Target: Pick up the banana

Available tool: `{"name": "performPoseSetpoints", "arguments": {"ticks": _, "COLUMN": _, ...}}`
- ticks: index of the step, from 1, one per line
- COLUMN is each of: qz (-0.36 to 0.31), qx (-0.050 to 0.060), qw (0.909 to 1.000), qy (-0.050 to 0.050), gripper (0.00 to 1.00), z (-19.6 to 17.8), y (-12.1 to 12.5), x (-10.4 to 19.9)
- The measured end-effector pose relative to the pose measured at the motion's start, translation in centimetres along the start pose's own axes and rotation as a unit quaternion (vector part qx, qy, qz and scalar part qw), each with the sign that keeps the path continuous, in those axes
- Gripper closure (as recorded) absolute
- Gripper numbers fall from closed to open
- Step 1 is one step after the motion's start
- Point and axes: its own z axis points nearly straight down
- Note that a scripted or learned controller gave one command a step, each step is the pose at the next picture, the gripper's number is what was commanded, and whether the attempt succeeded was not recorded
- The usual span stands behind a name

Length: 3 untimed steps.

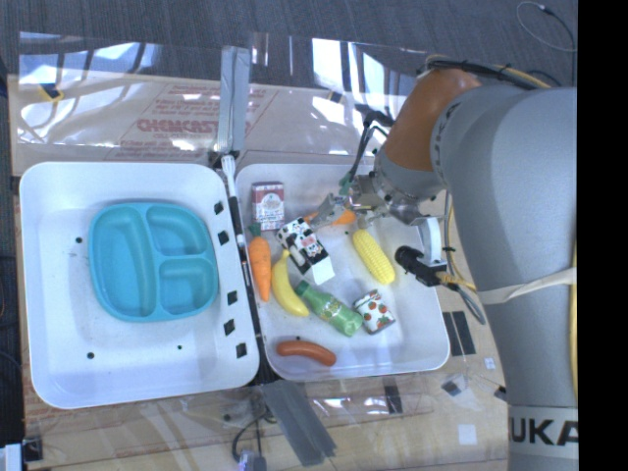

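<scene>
We've got the banana (287,287) lying in the right bin (424,346), center frame, squeezed between the carrot (260,267) and green bottle (328,307). Our jaws (339,204) hover up near the bin's top; can't tell if they're open.

bins (39,263): 2 | tray (152,261): 1 | banana (287,290): 1 | carrot (260,266): 1 | corn (373,255): 1 | sausage (305,351): 1 | bottle (328,308): 1
</scene>
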Motion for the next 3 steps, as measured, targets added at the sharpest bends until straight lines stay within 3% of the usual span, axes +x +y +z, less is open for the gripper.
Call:
{"name": "performPoseSetpoints", "arguments": {"ticks": 1, "qz": 0.028, "qx": 0.003, "qw": 0.9996, "qy": 0.001, "gripper": 0.00, "z": 0.1, "y": -6.3, "x": -2.4}}
{"name": "performPoseSetpoints", "arguments": {"ticks": 2, "qz": 0.026, "qx": 0.003, "qw": 0.9997, "qy": 0.001, "gripper": 1.00, "z": -0.9, "y": -6.2, "x": -2.4}}
{"name": "performPoseSetpoints", "arguments": {"ticks": 3, "qz": 0.054, "qx": 0.001, "qw": 0.9985, "qy": 0.001, "gripper": 1.00, "z": -9.3, "y": -5.7, "x": -1.4}}
